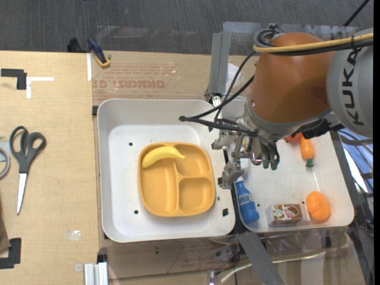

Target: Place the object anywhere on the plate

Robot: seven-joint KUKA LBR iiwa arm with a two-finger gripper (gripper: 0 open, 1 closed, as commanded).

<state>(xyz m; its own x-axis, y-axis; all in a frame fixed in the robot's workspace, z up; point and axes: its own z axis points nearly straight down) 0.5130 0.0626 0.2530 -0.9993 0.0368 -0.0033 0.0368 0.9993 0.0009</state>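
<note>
Looking down from the overhead camera, the landmark is the yellow three-compartment plastic plate (177, 179), sitting in the left-hand white bin (113, 177). A yellow banana (162, 155) already lies inside the plate, curved along its top-left compartment. Just right of the plate, past the bin wall, the two-finger gripper (230, 172) hangs under the grey arm with its big orange band (290, 79), and right beneath it, touching or nearly so, stands a small blue plastic bottle with a white cap (245, 202). That bottle looks like the likely object to move: light, rigid, smooth-sided and probably a bit slippery, so a pinch across the middle of its body seems the safest hold. How wide the gripper stands I cannot tell; cables and its own body hide that, and nothing is clearly caught in it. Farther right of the plate sit an orange carrot-like toy (306, 149), a round orange fruit toy (318, 206) and a small brown-and-white snack box (286, 213), all well apart from the plate.
</note>
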